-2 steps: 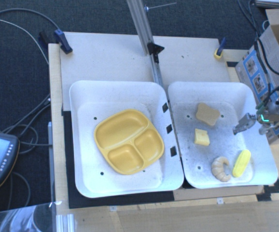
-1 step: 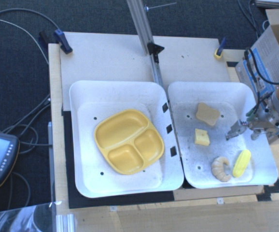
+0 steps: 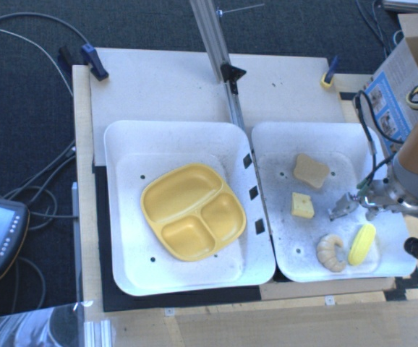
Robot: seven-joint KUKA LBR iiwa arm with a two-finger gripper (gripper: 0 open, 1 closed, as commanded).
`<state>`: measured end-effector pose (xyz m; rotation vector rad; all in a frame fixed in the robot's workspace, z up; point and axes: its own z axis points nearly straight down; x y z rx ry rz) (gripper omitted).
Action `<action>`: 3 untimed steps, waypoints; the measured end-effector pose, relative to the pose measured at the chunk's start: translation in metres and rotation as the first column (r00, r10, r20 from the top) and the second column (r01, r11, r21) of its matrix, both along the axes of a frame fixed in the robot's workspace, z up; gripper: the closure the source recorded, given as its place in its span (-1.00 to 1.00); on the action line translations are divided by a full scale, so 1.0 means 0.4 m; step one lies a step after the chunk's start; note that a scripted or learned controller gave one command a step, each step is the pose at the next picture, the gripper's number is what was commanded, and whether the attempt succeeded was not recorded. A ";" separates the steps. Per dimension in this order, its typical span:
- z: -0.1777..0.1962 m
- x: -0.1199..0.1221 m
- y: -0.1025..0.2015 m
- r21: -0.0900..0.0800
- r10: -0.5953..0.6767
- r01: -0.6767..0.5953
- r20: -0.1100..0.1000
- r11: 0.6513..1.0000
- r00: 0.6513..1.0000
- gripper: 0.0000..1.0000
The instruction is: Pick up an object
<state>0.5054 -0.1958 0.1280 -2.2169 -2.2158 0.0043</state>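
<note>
The right bin (image 3: 281, 139) holds a tan sponge-like block (image 3: 311, 170), a small yellow cube (image 3: 303, 205), a curled beige piece (image 3: 331, 253) and a yellow banana-shaped piece (image 3: 362, 243). My gripper (image 3: 348, 205) reaches in from the right and sits low over this bin. It is just right of the yellow cube and above the banana-shaped piece. I see nothing held in it. The arm's wrist (image 3: 411, 176) covers the bin's right rim.
The left bin (image 3: 122, 194) carries a yellow divided plate (image 3: 193, 212). A metal pole (image 3: 212, 27) slants down to the gap between the bins. Cables hang by the arm at the right, next to a cardboard box (image 3: 404, 85). A clamp (image 3: 94, 61) grips the bench's back left corner.
</note>
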 end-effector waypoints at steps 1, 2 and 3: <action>-0.094 -0.002 0.002 0.000 0.001 -0.001 0.002 1.000 1.000 -1.00; -0.061 0.002 0.002 -0.001 0.002 -0.002 0.008 1.000 1.000 1.00; 0.081 0.023 0.021 -0.005 0.003 -0.003 0.014 1.000 1.000 1.00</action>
